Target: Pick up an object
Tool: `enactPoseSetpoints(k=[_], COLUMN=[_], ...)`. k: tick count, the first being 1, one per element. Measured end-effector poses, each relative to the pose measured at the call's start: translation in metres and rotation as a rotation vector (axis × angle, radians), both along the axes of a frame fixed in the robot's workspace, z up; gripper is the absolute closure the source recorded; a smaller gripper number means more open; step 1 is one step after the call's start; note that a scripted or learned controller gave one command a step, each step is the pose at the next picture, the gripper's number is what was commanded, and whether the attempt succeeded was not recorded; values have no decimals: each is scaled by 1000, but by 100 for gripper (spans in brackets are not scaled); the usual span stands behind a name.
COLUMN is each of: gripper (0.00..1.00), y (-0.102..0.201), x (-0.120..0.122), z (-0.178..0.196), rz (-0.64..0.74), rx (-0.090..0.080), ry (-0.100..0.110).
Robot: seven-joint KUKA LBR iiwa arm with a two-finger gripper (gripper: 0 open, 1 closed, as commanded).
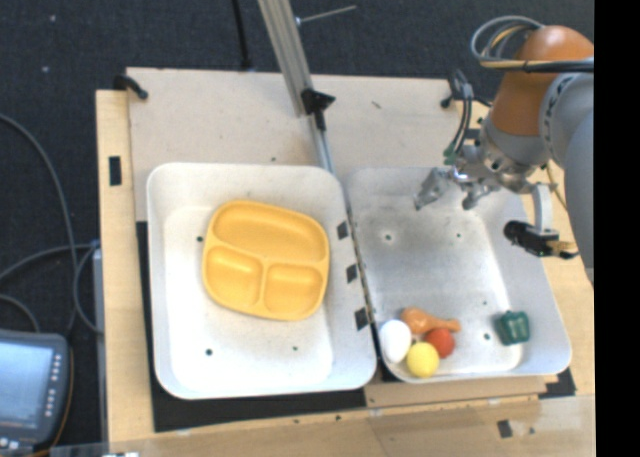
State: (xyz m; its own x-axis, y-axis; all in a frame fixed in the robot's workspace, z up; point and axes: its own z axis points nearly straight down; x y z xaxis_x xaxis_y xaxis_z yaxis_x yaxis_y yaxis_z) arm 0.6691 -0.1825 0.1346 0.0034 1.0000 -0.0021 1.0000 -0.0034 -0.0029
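You see the tool [447, 191] hovering over the right bin's [520, 245] far edge, fingers apart, gripping nothing; the arm is cut off at the frame's right.

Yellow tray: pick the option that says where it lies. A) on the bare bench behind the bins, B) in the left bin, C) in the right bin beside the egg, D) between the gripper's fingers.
B: the yellow tray lies flat in the left bin, while the gripper hangs over the far end of the right bin, well apart from it.
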Motion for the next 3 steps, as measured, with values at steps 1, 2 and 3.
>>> enactPoseSetpoints(k=[1, 2, 3], gripper=[100, 100, 100], y=[-1, -5, -6], x=[2, -2, -2], z=[15, 79, 80], rz=[0, 0, 1], rx=[-2, -1, 1], ry=[-7, -11, -5])
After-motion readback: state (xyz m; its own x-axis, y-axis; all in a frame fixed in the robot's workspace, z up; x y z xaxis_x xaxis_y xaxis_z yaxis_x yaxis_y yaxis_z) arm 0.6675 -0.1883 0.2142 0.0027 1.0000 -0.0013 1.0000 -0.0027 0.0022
